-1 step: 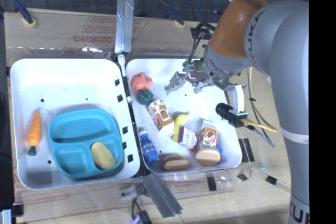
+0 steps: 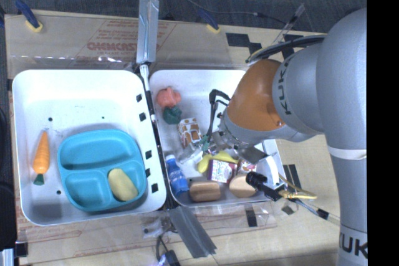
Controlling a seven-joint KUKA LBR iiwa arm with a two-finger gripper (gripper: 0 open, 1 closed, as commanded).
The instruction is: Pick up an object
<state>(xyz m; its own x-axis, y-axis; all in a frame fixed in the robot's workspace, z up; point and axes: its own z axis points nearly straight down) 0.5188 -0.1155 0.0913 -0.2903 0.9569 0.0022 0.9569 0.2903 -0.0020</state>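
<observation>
- While the arm (image 2: 312, 90) leans over the right bin (image 2: 187, 81), its gripper (image 2: 215, 145) sits low among the clutter; can't tell its state.
- Left bin (image 2: 25, 96): blue tray (image 2: 93, 162), carrot (image 2: 41, 156) by its left wall.

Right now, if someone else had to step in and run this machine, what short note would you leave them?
Gripper: hidden under the grey-and-orange arm, low over the right white bin; its state can't be told.
Right bin: jumbled toy food, including an orange-pink lump, a yellow banana-like piece, a brown bread roll and a blue bottle.
Left white bin: an orange carrot, and a blue divided tray holding a yellow potato-shaped piece.
Done: nothing visibly lifted.
Left: grasp and raise one object.
</observation>
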